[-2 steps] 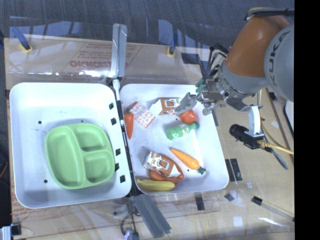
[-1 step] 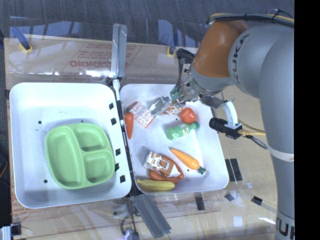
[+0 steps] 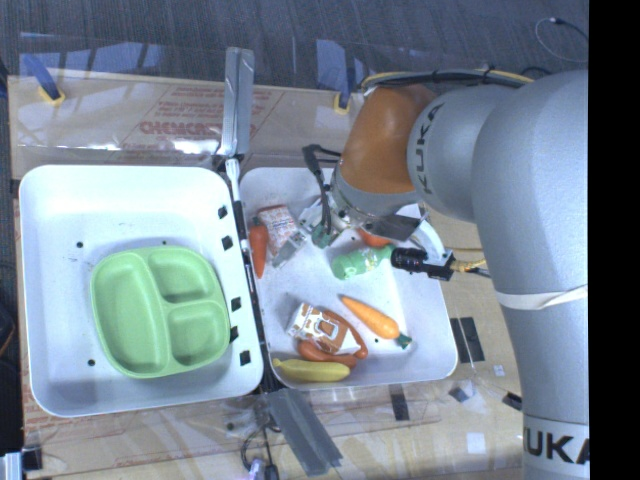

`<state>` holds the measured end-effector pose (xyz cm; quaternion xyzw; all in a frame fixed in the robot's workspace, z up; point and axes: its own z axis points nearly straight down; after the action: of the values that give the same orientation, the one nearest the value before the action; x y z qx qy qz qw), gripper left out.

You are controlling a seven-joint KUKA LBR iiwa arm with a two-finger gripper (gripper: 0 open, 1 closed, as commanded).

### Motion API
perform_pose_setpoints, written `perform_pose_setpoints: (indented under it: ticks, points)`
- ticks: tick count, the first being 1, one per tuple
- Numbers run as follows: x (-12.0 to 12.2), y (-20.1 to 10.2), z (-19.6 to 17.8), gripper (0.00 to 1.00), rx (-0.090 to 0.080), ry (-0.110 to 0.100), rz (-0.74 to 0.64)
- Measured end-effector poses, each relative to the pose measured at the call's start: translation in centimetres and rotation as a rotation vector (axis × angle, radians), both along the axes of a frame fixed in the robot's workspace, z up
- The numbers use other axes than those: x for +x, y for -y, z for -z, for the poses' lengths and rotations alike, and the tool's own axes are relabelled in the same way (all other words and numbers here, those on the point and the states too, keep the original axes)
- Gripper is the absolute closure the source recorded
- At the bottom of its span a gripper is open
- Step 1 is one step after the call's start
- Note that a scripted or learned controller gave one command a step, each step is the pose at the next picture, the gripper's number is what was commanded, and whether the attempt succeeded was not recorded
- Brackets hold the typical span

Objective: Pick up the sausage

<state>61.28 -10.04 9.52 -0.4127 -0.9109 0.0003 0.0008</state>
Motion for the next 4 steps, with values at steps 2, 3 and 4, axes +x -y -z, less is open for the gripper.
perform_pose_setpoints:
  ticks: [2,3,4]
  points:
    - [1.6,-0.3,0.3,0.0,-0.004,0.002,0.145]
    - [1.6,-0.3,0.3,0.0,-0.003,0.003,0.146]
    - [1.6,-0.4,-0.8,1.0,-0.003,0.002,0.14]
